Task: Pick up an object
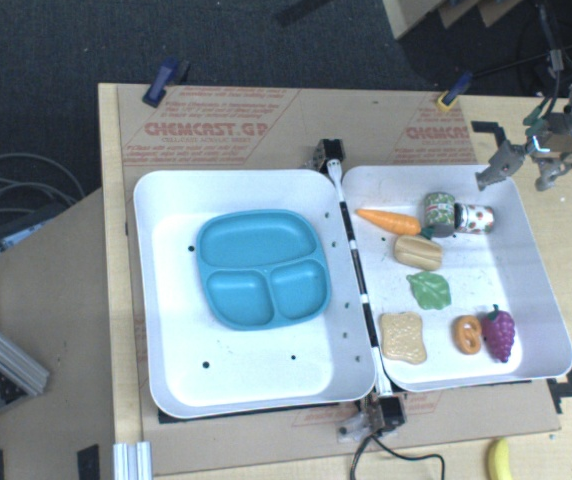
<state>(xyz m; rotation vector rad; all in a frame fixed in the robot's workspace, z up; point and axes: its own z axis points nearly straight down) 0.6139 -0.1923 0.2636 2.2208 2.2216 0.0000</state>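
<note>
Here the pincer (528, 165) hangs at the far right, over the surface (266, 128) just beyond the far right corner of the right bin (536, 268), with its two fingers spread apart and nothing between them. Inside that bin, a toy carrot (388, 221) lies near the far left, pointing left towards the divider. Just right of it a small bottle (456, 215) lies on its side. A bread roll (418, 253) sits just nearer than the carrot, and a green leaf (429, 289) lies nearer still. Along the near edge, a cracker (403, 336) rests at the left, an orange ring-shaped piece (468, 335) is right of it, and a bunch of purple grapes (500, 333) touches that piece on its right side. The left bin (166, 298) bears a blue divided plate (263, 268) with three compartments. A banana (499, 460) lies on the surface beyond the near right corner.
</note>
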